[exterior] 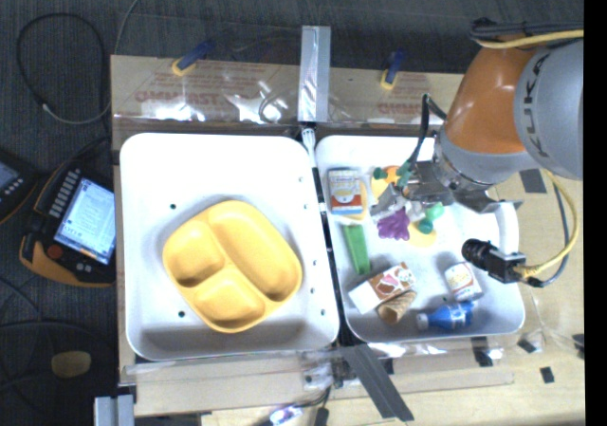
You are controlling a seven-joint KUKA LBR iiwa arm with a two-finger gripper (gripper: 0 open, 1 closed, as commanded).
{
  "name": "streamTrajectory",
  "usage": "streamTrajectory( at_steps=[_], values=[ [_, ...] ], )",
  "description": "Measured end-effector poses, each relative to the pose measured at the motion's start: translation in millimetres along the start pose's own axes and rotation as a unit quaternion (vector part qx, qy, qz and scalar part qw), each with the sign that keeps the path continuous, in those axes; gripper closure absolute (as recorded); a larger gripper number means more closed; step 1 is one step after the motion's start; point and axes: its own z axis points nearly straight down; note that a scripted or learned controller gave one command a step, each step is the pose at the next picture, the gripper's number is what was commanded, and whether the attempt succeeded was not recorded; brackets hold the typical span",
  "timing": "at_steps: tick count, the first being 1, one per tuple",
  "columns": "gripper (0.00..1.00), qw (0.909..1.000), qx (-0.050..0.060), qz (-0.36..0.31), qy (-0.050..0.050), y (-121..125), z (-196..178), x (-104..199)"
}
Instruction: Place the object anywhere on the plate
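Lying flat – green stick, long axis near-vertical, beside yellow plate

Yellow plate unobstructed — cluttered right bin around it.

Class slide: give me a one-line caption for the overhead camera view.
KUKA arm reaches into the right bin of small objects; a yellow divided plate waits in the left bin.

"KUKA", partly cut off, on the arm.
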Motion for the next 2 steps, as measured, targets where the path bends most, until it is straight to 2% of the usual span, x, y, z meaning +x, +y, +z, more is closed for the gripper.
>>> streamTrajectory(
  at_steps=[1, 2],
  values=[
    [1.0, 0.9836, 0.0, -0.181, 0.004, -40.8, 31.0, 111.0],
    [0.0, 0.9836, 0.0, -0.18, 0.004, -40.8, 31.0, 110.8]
  ],
)
